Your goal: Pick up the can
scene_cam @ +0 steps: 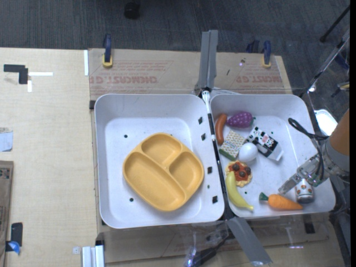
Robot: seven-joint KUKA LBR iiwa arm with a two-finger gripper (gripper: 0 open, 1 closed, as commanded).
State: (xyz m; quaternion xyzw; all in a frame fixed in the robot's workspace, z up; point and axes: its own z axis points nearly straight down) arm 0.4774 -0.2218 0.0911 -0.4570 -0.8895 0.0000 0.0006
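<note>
The can (305,192) is small, white with a red band. It stands near the front right corner of the right bin (289,107), just right of the orange carrot (283,202). My gripper (302,180) reaches in from the right edge and sits low over the can, touching or nearly touching its top left side. The grey arm (338,152) comes in above the bin's right wall and hides part of it.
In the right bin lie a banana (237,192), pizza slice (241,172), white egg (247,152), cow-patterned box (263,142), cracker (233,142), hot dog (221,128) and grapes (240,119). A black cable (300,128) loops nearby. The left bin (111,149) holds a yellow divided plate (163,171).
</note>
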